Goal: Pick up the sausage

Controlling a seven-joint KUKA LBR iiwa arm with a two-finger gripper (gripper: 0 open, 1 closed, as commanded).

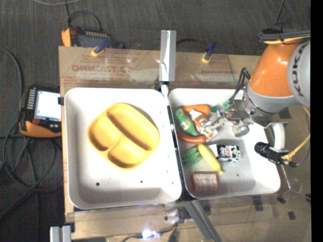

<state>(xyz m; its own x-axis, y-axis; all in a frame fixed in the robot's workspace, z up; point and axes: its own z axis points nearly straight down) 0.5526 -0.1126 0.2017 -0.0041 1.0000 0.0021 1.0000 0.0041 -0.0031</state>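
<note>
The sausage [187, 137] is a reddish curved piece lying in the left part of the right bin [252, 180], just below a green packet [181, 119]. My gripper [207, 125] reaches in from the right and hovers just right of the sausage's upper end. It looks open, with one fingertip [203, 117] near the orange carrot-like piece [197, 108] and the other close to the sausage. Nothing is held between them. The sausage's right end is partly covered by the gripper.
The right bin also holds a yellow banana [210, 158], a green leafy piece [191, 157], a brown box [205, 181] and a small black-and-white item [228, 152]. The left bin [81, 185] holds a yellow divided dish [123, 135]. A ridge [171, 135] separates the bins.
</note>
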